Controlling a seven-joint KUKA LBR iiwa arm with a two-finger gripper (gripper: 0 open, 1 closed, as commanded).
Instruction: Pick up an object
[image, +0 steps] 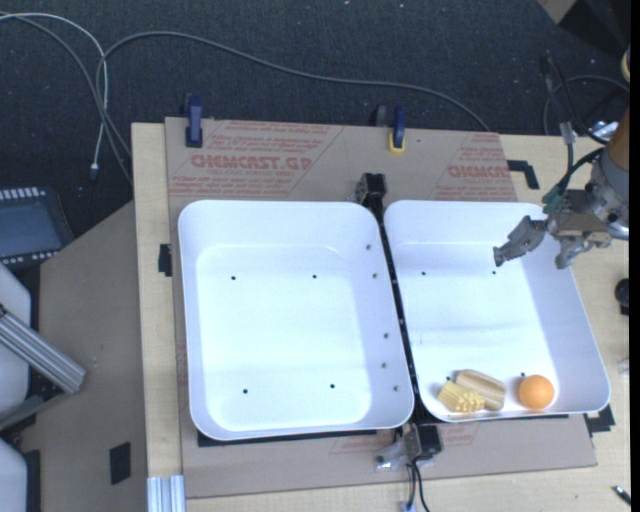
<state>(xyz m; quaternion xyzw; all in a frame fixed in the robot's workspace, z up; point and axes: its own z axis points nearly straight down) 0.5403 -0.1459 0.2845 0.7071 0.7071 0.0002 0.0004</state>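
You had not picked anything up yet: the gripper (541, 243) hung spread wide, with nothing between its fingers, over the far right part of the right bin (480, 310). The orange ball (536, 391), corn cob (460, 399) and bread roll (481, 383) lay at its near edge, well apart from it.

A ball (536, 391) lies right of a corn cob (463, 399) at the right bin's (480, 320) near edge
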